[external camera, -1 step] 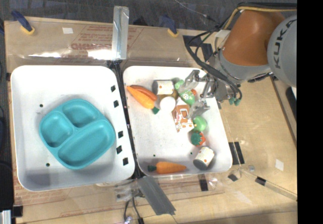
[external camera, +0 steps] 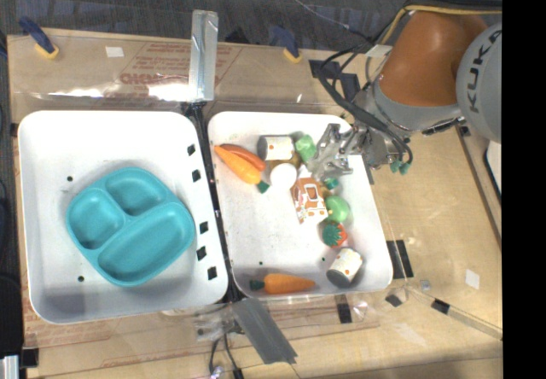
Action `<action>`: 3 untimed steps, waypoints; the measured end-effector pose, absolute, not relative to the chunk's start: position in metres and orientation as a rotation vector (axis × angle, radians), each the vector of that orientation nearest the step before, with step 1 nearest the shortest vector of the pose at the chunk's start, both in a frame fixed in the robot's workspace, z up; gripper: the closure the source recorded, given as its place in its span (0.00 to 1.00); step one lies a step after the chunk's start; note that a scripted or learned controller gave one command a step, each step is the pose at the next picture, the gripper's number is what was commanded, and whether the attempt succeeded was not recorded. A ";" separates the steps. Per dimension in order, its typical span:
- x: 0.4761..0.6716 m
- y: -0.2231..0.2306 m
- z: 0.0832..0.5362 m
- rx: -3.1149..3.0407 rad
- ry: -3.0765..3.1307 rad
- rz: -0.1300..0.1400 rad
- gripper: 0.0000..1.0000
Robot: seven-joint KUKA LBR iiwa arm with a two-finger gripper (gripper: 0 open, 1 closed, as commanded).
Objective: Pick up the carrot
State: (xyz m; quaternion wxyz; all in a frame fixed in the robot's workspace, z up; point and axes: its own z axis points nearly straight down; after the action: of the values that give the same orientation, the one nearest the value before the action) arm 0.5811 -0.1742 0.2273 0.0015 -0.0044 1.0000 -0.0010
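A robotics lab: taped bench (external camera: pixel 444 224), two white bins (external camera: pixel 34 198), toy food.

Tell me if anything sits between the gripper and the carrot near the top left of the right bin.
Yes. The gripper hangs over the right bin's upper right, and the carrot lies to its left. Between them sit a small white cylinder, a green piece and a white ball.

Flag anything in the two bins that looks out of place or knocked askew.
Nothing looks spilled or broken. The right bin holds two carrots: one near its upper left corner, another along its lower edge. The small carton lies tilted. The blue tray sits skewed in the left bin.
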 end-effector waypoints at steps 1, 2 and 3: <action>0.549 -0.209 0.281 -0.321 3.119 -0.005 1.00; 0.483 -0.211 0.329 -0.644 3.071 -0.007 1.00; 0.492 -0.210 0.340 -1.065 2.953 -0.004 1.00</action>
State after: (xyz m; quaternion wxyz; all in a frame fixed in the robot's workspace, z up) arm 0.4922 -0.2095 0.3401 0.0014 -0.3393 0.9407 -0.0013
